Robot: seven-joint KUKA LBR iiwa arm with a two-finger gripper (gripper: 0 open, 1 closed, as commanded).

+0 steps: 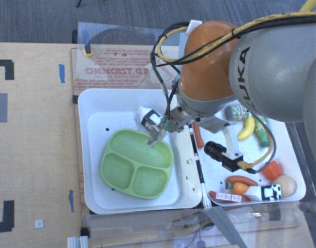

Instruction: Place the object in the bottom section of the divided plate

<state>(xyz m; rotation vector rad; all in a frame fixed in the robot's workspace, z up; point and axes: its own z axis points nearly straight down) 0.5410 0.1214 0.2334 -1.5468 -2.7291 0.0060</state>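
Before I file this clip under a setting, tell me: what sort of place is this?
Most likely a robotics lab bench, not a kitchen. A grey and orange arm reaches over two white bins, toy food such as a banana lies in the right bin, and blue tape marks the plywood bench top.

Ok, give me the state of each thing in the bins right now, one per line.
Divided plate: upright in the left bin, sections bare.
End effector: low over the plate's top rim.
Banana: lying in the right bin.
Carrot: lying flat near the right bin's front.
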